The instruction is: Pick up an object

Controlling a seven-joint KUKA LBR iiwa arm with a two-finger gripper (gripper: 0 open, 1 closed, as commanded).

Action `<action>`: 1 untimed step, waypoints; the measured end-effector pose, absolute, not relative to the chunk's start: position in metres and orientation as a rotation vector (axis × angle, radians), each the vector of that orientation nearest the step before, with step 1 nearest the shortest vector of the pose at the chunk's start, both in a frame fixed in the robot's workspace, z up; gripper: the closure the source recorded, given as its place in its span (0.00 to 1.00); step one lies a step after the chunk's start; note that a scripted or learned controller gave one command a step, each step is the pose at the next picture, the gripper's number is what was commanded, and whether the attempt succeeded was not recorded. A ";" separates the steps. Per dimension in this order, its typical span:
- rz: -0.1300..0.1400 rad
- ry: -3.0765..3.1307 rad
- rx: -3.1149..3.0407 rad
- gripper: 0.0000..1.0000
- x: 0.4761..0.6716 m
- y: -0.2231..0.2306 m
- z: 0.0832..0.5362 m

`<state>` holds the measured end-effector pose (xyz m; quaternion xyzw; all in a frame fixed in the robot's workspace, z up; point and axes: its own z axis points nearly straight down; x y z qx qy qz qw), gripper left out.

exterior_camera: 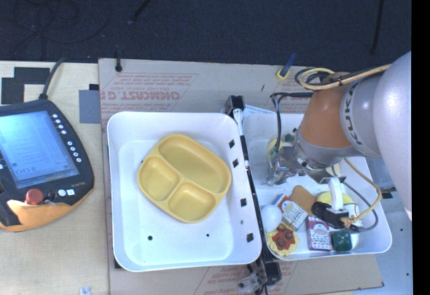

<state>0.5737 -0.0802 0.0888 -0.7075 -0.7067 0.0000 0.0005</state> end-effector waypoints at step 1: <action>0.002 -2.218 -2.223 0.00 0.573 -0.081 0.088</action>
